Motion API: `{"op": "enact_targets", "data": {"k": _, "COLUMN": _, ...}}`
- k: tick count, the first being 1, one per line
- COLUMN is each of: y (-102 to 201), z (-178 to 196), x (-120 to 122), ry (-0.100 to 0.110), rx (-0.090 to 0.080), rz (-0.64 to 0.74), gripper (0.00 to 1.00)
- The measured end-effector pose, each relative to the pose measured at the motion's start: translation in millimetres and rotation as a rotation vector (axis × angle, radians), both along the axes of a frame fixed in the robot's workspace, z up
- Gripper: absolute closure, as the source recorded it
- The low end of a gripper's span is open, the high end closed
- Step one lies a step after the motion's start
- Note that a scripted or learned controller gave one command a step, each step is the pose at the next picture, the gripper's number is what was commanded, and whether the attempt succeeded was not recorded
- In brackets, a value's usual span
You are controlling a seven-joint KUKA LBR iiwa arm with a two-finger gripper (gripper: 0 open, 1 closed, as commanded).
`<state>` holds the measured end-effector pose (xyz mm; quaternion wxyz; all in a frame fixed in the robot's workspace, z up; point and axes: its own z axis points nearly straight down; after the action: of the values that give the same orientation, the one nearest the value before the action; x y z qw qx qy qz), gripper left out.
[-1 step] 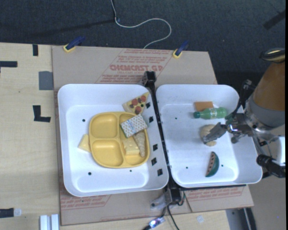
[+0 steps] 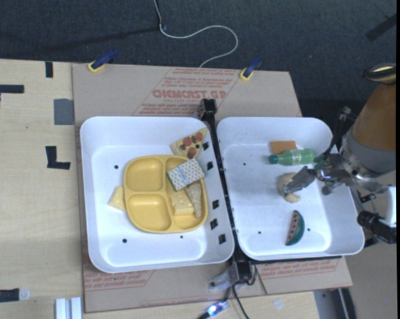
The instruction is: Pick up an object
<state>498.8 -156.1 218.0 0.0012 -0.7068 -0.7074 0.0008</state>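
Bins are set side by side on a cardboard sheet [image 2: 187,88] laid over the bench. Within the right bin [image 2: 253,244], the gripper [image 2: 294,186] is lowered over a small tan object [image 2: 291,183] near the middle; whether the jaws are open or closed on it cannot be told, since object and fingertips are blurred together. Just beyond, toward the far wall, a green bottle [image 2: 293,157] is laid on its side, with an orange block [image 2: 282,147] touching it. A watermelon slice toy [image 2: 294,227] is seen nearer the front edge. In the left bin [image 2: 97,244], a yellow divided tray [image 2: 153,195] is placed, with a patterned sponge [image 2: 186,173] resting across its right rim.
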Motion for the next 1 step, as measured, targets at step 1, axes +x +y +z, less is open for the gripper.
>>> {"op": "enact_targets", "data": {"k": 1, "y": -2.4, "z": -44.6, "x": -4.3, "ry": 0.004, "rx": 0.0, "rz": -0.001, "gripper": 0.0}}
